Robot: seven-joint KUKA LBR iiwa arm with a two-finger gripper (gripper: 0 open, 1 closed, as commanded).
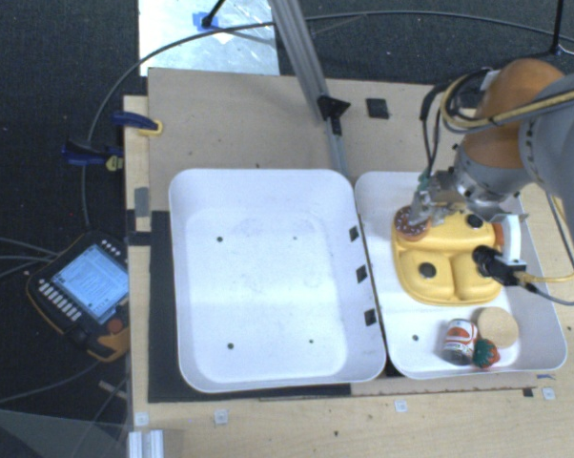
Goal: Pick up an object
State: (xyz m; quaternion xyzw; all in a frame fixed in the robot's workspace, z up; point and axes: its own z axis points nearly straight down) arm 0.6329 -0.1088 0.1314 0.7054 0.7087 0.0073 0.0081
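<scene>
The end effector [426, 201] is reaching down over the yellow object [446, 267] in the right bin [390, 256]; its grip state cannot be told. Closing and lifting likely follow.

The right bin [392, 346] holds a few things: a large yellow plastic piece [444, 260] with rounded lobes and dark holes lies in its middle, and a small pink-and-brown ring [413, 224] sits at that piece's far left corner. Nearer, at the bin's near right, a small can [458, 340] lies beside a tan round disc [500, 325], with a small red-and-green object [485, 353] just beside them.
</scene>
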